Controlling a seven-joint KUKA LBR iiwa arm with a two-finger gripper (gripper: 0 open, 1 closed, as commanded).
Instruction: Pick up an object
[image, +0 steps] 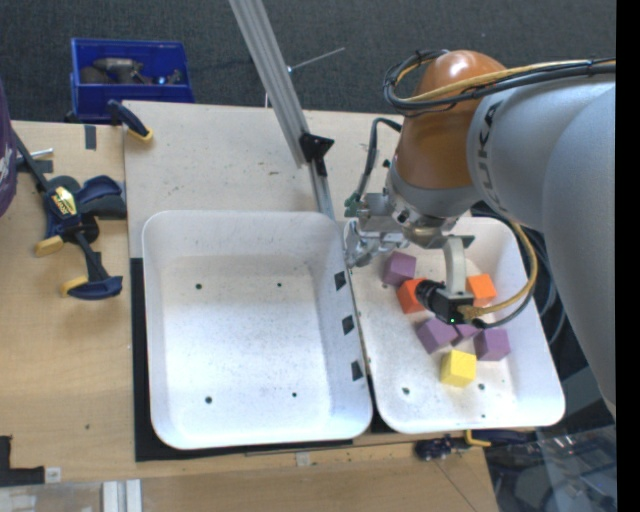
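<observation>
The right bin (520, 395) holds several small blocks. A purple block (401, 268) lies at its upper left, with a red-orange block (410, 297) just below it. An orange block (481, 289) sits to the right. Lower down are two purple blocks (436, 335) (491, 345) and a yellow block (458, 368). My gripper (408, 262) hangs low over the upper left of this bin, open. One finger (358, 248) is near the bin's left wall and the other finger (456, 268) is right of the purple block. Nothing is held.
The left bin (240, 330) lies beside the right one, sharing a raised divider (345, 320). A slanted metal post (285, 90) crosses behind the bins. Blue clamps (85, 215) and a blue box (130, 72) sit at the far left on the bench.
</observation>
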